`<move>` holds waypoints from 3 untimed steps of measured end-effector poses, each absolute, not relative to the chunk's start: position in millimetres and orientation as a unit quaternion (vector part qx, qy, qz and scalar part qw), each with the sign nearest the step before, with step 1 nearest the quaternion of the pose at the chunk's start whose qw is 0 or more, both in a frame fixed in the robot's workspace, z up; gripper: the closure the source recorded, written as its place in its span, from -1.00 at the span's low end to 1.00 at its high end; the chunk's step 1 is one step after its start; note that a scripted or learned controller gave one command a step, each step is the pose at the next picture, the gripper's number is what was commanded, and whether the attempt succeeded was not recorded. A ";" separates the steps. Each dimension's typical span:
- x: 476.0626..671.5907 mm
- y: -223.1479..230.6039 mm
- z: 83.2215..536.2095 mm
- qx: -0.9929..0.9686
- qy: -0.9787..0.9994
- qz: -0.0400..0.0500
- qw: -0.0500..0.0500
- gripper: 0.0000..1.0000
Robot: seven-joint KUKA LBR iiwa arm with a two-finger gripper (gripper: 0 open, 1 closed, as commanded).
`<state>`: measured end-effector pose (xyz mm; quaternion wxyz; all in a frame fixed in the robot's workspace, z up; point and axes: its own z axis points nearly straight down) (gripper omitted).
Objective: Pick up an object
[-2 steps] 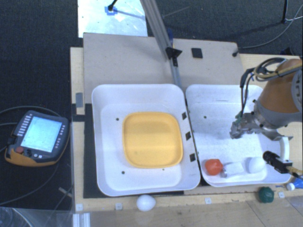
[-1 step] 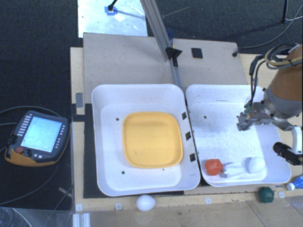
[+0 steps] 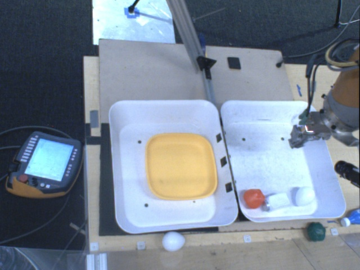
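In the right bin (image 3: 270,151), three small objects lie along the near edge: a red-orange ball-like piece (image 3: 253,198), a white cylindrical piece (image 3: 277,201) and a white round object (image 3: 304,196). My gripper (image 3: 298,138) hangs over the right side of this bin, well above and behind those objects, with nothing visible between its fingers. The left bin (image 3: 129,167) holds a square yellow plate (image 3: 181,165).
A white egg-shaped object (image 3: 173,241) lies on the bench in front of the left bin. A dark green ball (image 3: 315,231) and a blue-tipped item (image 3: 349,219) sit outside the right bin's near corner. A teach pendant (image 3: 42,163) rests on the floor at left.
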<state>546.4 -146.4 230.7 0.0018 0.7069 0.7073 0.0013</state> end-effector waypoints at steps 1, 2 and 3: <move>562.5 -100.7 222.4 0.705 0.709 0.001 0.000 1.00; 573.8 -40.4 229.7 0.705 0.709 0.001 0.000 1.00; 595.1 5.8 233.4 0.705 0.709 0.001 0.000 1.00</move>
